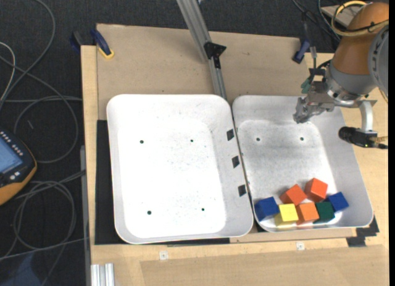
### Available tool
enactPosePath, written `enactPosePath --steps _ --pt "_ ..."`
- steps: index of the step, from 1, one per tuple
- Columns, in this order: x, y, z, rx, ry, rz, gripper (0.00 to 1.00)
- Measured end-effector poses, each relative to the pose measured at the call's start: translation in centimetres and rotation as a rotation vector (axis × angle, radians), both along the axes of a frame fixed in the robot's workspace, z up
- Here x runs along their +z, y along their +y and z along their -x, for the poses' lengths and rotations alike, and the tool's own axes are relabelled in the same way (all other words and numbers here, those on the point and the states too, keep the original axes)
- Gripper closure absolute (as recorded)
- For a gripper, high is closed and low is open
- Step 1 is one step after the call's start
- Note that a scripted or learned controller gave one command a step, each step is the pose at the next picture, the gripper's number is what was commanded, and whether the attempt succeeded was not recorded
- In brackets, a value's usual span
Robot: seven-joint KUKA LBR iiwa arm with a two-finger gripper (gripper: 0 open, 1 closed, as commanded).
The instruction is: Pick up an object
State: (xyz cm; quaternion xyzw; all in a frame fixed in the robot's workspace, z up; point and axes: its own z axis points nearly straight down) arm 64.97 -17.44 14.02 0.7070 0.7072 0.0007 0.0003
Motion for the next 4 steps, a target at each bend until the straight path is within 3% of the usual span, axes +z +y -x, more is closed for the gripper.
enactPosePath --steps 3,4 --pt "15.4 -0.8 -0.8 0.001 -0.007 0.003 1.00" --pt "14.2 4.0 0.7 0.004 0.005 -0.002 1.00"
